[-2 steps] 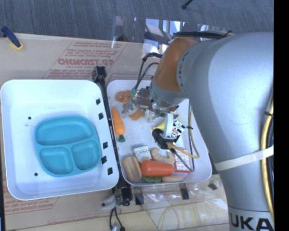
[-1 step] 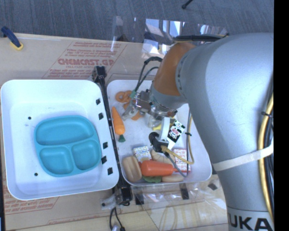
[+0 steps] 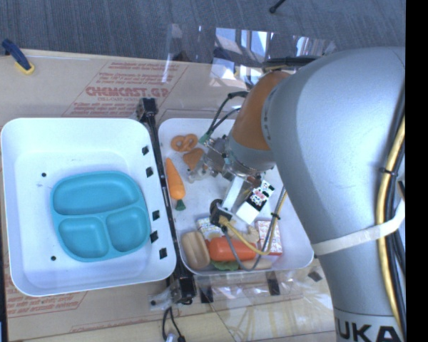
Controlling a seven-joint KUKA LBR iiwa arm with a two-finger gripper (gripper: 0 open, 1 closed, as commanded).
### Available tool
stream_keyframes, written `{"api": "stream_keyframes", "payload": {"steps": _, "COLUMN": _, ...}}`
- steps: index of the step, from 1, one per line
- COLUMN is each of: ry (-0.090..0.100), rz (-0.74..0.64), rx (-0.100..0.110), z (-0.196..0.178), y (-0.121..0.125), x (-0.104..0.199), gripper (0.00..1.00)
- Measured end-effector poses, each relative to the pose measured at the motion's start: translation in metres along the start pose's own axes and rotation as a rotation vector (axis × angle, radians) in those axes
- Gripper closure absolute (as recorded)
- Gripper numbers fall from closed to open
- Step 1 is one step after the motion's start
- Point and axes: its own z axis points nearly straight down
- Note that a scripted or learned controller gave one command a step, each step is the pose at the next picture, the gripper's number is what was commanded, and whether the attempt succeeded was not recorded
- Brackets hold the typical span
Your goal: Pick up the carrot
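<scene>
You are looking at the grey arm with its orange band reaching in over the right-hand shallow white bin [image 3: 294, 251], and its two-finger gripper [image 3: 208, 161] is hanging low over the upper middle of that bin. Whether the gripper is open or closed you cannot tell, since the wrist is hiding it, and nothing is showing in its grasp. The small orange carrot with a green stem end [image 3: 174, 179] is lying lengthwise close to the bin's left wall, just to the left of the gripper and apart from it. A brown twisted pretzel [image 3: 184, 142] is sitting above the carrot, near the far wall. A tan bread roll [image 3: 195, 248] and a red-orange piece of toy food [image 3: 223, 249] are resting side by side at the near wall. The left-hand white bin [image 3: 21, 148] is holding a light blue three-compartment plastic tray [image 3: 98, 214].
</scene>
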Motion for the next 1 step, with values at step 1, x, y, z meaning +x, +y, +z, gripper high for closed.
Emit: {"api": "stream_keyframes", "payload": {"steps": 1, "ry": 0.015, "rz": 0.087, "rx": -0.012, "z": -0.1055, "y": -0.0639, "x": 0.0935, "gripper": 0.0}}
